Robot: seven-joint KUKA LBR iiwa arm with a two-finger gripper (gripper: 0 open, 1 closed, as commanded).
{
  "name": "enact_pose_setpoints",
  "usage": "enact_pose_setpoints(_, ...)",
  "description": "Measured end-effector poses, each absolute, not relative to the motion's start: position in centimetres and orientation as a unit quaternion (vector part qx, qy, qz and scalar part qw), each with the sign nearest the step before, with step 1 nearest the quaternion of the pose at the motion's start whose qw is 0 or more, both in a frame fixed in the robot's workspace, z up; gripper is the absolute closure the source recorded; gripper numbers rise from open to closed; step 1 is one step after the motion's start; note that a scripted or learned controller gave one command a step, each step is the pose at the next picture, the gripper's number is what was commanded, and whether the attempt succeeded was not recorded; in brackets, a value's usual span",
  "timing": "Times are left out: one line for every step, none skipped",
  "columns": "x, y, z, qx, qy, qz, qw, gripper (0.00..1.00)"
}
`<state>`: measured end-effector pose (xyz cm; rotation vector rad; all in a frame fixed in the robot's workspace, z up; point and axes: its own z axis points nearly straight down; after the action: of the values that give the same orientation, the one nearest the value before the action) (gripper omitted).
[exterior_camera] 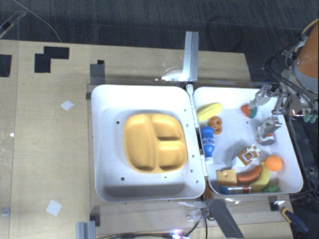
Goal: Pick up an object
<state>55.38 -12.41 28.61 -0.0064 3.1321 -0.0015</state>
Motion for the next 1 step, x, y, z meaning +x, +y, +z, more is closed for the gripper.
enact_pose_setpoints(63.0,-14.94,19.12,0.077,0.997,0.0005,0.002,0.0)
